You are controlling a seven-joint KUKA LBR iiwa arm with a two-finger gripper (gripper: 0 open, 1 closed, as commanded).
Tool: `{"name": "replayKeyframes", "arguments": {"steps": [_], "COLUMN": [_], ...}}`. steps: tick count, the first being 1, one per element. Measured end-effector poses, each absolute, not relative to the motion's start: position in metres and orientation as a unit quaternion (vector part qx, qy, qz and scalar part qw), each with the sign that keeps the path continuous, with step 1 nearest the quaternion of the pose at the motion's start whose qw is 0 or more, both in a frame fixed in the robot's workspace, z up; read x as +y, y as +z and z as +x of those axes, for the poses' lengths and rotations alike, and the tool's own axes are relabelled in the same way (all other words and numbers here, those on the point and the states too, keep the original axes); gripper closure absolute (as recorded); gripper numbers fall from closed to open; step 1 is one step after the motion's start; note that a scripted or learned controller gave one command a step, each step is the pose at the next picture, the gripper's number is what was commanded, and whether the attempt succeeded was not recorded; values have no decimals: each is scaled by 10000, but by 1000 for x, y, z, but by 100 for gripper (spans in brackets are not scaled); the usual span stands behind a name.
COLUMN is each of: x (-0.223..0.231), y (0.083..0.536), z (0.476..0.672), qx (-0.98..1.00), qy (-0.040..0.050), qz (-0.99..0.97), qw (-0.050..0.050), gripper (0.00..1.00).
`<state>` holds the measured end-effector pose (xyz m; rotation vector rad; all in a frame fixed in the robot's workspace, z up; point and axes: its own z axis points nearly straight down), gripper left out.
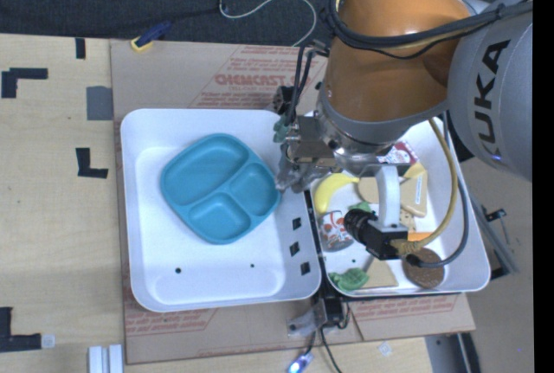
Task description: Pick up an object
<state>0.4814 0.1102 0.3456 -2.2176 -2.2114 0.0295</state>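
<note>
Objects point(414, 200) in right bin point(472, 280) mostly hidden beneath arm point(389, 51).

Grey arm point(498, 86) w/ orange band point(389, 25), black "KUKA" lettering point(495, 99).

**My bench and what sits on it**

My bench point(52, 215) is a pale wooden surface with black angular marks scattered over its left side. A brown cardboard sheet point(216, 77) with red printing lies flat on it, and the two white bins rest side by side on that sheet, their inner edges touching. The left bin point(203, 289) sits squarely on the cardboard; the right bin point(463, 276) reaches the sheet's right edge. A small blue and yellow clip point(150, 35) lies at the cardboard's upper left corner, near the bench's far edge. A thin white cable point(260, 8) curls above the cardboard's top edge.
</note>
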Motion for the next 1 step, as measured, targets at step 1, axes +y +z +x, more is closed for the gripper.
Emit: {"name": "replayKeyframes", "arguments": {"steps": [1], "x": [47], "y": [451], "z": [484], "qx": [-7052], "qy": [-34], "qz": [-7090], "qw": [-37], "gripper": [100]}}
